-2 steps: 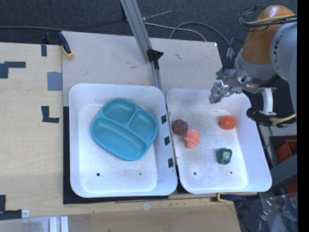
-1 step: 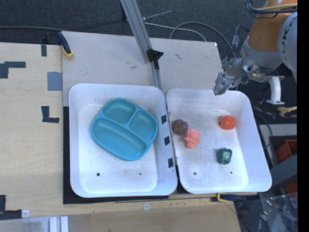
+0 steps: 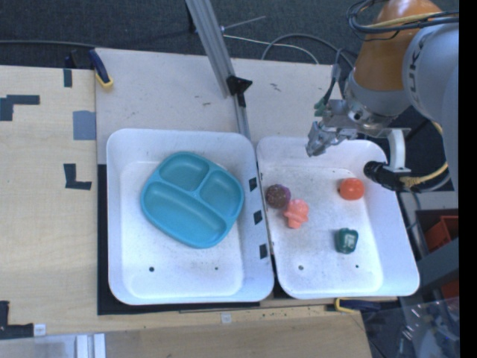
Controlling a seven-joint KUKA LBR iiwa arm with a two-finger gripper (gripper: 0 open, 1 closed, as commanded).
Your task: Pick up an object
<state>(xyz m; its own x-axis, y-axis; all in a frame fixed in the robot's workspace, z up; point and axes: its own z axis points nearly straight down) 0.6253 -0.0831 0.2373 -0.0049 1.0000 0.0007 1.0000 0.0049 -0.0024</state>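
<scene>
Tool (image 3: 316,147), finger state unreadable, hangs upper right over right bin (image 3: 387,274); orange ball (image 3: 351,189) looks light, slippery—pinch across its middle.

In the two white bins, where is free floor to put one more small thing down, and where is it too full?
Left bin: bare floor along the front, below the blue divided plate. Right bin: bare at the front, below the green object, and between the orange ball and the pink object. Crowded where the dark red ball sits by the pink object, and under the claw.
</scene>
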